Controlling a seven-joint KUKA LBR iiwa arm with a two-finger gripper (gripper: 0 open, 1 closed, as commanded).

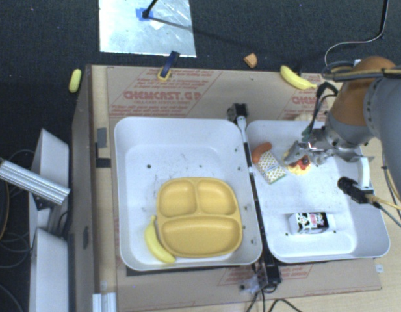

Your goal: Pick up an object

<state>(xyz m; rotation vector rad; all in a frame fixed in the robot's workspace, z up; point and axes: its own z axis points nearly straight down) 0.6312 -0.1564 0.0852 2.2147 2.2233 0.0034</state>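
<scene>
Pincer (303,156) low at twelve o'clock of right bin (369,239), grip state impossible to tell, orange-yellow toy (300,168) beneath, patterned pouch (272,168) at nine o'clock

tray (199,216) and banana (156,242) in left bin (132,135); carton (309,221) in right bin (369,239), packet (271,168) behind it.

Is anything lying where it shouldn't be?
Yes. A banana and a small orange piece lie outside the bins, behind them, and a yellow object sits off the bench's left corner.
</scene>
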